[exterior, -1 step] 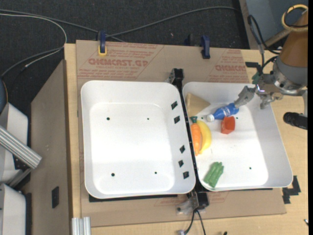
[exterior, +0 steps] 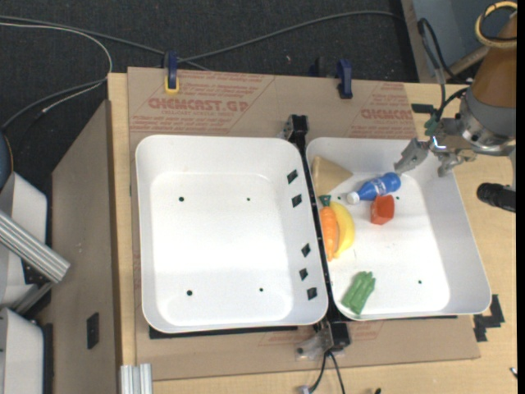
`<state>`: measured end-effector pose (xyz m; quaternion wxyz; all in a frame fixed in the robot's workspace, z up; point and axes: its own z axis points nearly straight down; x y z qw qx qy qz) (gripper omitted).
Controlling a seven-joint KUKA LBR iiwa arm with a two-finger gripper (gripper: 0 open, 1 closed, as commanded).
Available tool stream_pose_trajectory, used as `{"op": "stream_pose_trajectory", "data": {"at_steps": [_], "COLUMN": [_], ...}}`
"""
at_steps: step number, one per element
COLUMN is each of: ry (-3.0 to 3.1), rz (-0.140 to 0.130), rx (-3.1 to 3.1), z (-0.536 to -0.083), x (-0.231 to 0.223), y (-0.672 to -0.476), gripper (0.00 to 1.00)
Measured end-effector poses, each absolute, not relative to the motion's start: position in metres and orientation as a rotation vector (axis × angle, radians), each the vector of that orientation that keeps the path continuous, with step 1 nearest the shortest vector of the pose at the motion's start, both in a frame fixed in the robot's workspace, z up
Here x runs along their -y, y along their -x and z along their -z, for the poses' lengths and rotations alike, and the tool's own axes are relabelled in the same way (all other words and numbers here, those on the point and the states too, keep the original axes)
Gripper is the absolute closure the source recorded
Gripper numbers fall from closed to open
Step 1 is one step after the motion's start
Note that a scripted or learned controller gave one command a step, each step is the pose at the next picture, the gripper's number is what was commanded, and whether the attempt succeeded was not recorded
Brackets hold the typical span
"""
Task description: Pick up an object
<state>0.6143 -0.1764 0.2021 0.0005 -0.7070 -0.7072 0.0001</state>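
Observation:
The right bin (exterior: pixel 443 253) holds several small objects. A blue bottle with a white cap (exterior: pixel 377 187) lies near the bin's back, and a red block (exterior: pixel 382 210) sits just in front of it. An orange carrot-like piece (exterior: pixel 329 230) and a yellow banana (exterior: pixel 345 226) lie side by side against the left wall. A green object (exterior: pixel 358 292) rests near the front edge. A tan wedge (exterior: pixel 328 172) sits in the back left corner. My gripper (exterior: pixel 428 161) hovers above the bin's back right corner, open, with nothing between its fingers, to the right of the bottle.
The left bin (exterior: pixel 164 220) sits beside the right one, with a black divider (exterior: pixel 305 220) between them. Both bins stand on a cardboard sheet (exterior: pixel 246 97) held by two clamps at the back. Cables run across the dark floor behind.

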Motion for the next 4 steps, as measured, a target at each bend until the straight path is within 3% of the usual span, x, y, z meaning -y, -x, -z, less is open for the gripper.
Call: {"op": "stream_pose_trajectory", "data": {"at_steps": [2, 3, 4], "ry": [2.215, 2.217, 2.218], "rz": [-0.004, -0.003, 0.002], "rx": [2.220, 2.221, 2.224], "z": [-0.096, -0.085, -0.097], "x": [0.164, 0.164, 0.163], "y": [-0.619, -0.619, -0.620], "gripper": [0.00, 0.00, 1.00]}}
